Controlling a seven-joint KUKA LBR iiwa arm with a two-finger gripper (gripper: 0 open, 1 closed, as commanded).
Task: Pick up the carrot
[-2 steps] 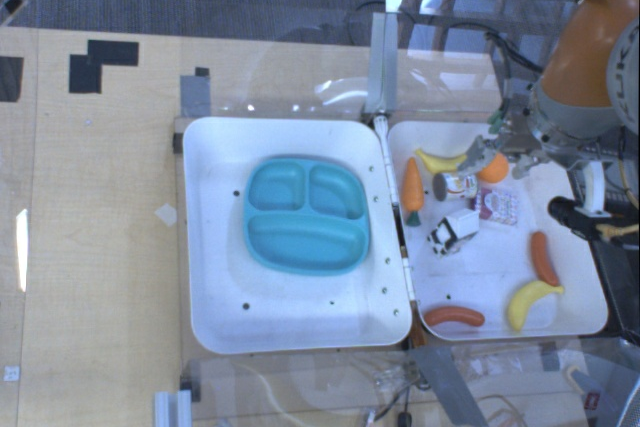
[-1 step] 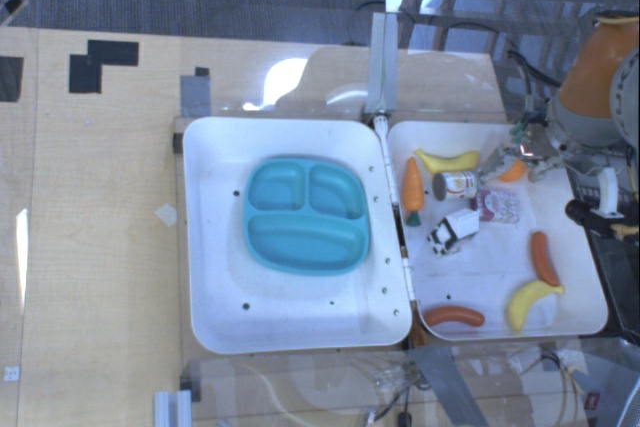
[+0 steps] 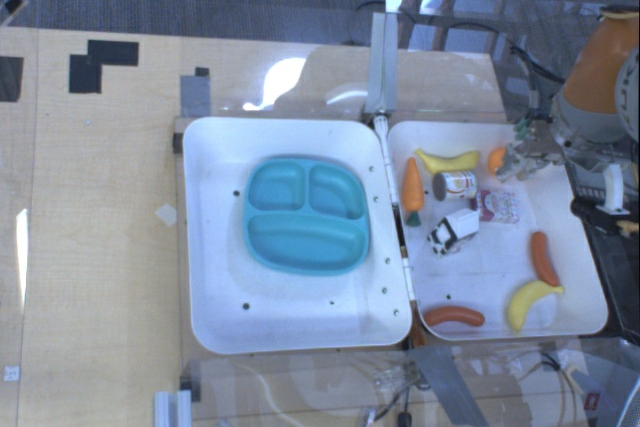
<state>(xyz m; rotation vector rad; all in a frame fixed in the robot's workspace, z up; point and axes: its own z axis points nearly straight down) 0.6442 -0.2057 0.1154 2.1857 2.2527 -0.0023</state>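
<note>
The carrot is orange with a green stub at its near end. It lies lengthwise along the left wall of the right bin, beside the divider. My gripper hangs over the far right part of that bin, well to the right of the carrot and apart from it. A small orange fruit sits just left of the gripper. The arm's orange band rises behind it at the right edge.
Near the carrot lie a yellow banana, a small can and a black-and-white toy truck. A pink packet, two sausages and a second banana fill the rest. The left bin holds a blue divided plate.
</note>
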